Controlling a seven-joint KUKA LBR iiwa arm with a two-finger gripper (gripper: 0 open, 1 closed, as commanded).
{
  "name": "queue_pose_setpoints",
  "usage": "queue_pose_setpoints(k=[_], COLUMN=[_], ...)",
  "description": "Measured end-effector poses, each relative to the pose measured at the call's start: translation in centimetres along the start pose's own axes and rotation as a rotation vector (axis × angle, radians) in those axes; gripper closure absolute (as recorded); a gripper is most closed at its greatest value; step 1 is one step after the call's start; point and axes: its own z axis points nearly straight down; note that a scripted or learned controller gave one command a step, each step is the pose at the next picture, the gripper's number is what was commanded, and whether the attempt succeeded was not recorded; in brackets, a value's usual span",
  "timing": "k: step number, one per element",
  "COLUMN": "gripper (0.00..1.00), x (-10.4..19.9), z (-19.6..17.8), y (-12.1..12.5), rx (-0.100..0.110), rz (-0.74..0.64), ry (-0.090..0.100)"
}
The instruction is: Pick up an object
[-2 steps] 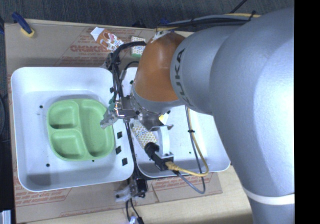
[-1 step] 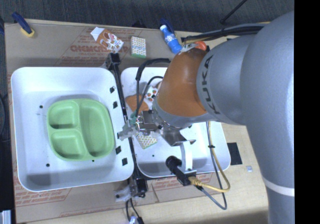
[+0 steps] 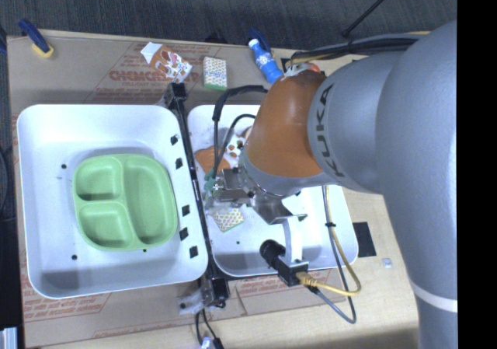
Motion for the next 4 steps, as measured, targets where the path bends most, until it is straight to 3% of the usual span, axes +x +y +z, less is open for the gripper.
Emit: queue_pose_setpoints(k=[2,3,4], gripper=[1.00,1.00,1.00], x=[-10.1,-14.0,-14.4], z=[0.0,-0.9,-1.9], y=[-0.3,7.1,-0.4], rx=[-0.004,-0.003,-0.001], rz=[0.008,0.006,0.005], ry=[0.001,0.001,0.001])
